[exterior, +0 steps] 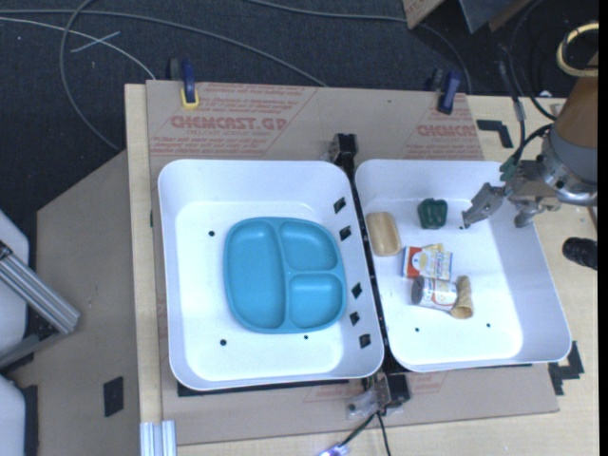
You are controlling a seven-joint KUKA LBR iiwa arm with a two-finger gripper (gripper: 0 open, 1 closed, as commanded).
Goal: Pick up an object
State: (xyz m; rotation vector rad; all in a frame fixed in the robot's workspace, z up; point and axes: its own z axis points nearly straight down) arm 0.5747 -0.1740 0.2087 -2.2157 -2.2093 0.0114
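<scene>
Gripper (pixel 501 207) hovering at right bin's (pixel 541 283) upper right, jaws standing apart, gripping nothing, green object (pixel 433 214) lying just left

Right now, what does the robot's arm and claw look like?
The arm is grey and rounded, with an orange band above the wrist. The claw is grey metal with two thin fingers. Dark cables loop beside the wrist.
</scene>
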